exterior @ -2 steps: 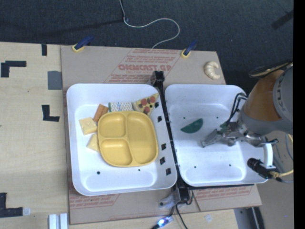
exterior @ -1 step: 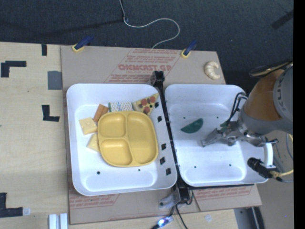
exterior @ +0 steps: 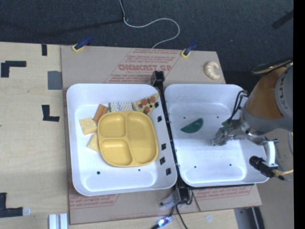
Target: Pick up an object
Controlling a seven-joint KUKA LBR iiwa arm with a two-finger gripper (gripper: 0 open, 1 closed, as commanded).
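While the arm reaches in from the right, its jaws sit low over the floor of the right bin, toward that bin's right side. Whether the jaws are wide or narrow I cannot tell; they are small and blurred against the white, and nothing shows between them.

A green piece, flat and leaf-shaped, lies on the right bin's floor left of the jaws, near but apart from them.

The left bin holds a yellow plate with three compartments, lying flat near the middle. Several small things crowd its upper and left edges: a pale square and a brown strip to the left, a patterned card and a pizza-like slice above. Another pale piece pokes out from beside the plate's lower left edge.

Both bins rest on a cardboard sheet on the surface. A beige lump lies on the cardboard beyond the right bin's far corner, and a white cable loops over the dark floor behind.
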